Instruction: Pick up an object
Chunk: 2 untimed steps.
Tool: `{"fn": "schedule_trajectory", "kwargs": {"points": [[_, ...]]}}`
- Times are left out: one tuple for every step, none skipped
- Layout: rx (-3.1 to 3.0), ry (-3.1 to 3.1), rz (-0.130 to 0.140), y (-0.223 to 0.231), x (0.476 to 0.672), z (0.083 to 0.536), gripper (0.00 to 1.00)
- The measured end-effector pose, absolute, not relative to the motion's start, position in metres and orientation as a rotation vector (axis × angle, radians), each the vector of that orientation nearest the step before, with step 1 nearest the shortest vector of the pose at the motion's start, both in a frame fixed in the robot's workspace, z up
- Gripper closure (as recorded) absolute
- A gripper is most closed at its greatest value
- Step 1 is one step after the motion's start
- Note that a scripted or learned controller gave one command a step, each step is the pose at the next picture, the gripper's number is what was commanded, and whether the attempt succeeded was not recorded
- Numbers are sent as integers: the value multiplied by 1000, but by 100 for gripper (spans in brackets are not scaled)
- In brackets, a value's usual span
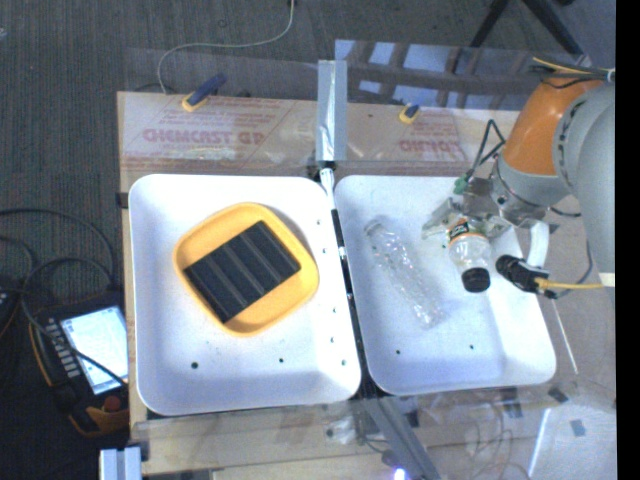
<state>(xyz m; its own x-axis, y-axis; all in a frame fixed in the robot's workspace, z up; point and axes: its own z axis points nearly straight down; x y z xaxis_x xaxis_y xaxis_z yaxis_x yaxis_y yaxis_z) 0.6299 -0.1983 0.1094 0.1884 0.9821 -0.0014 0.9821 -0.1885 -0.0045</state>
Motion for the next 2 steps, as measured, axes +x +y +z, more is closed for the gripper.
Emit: {"fn": "schedule_trajectory", "kwargs": {"points": [[-2275, -2168, -13, -208, 643, 92, 0], [-2020, -2408, 1, -185, 642, 92, 0]]}}
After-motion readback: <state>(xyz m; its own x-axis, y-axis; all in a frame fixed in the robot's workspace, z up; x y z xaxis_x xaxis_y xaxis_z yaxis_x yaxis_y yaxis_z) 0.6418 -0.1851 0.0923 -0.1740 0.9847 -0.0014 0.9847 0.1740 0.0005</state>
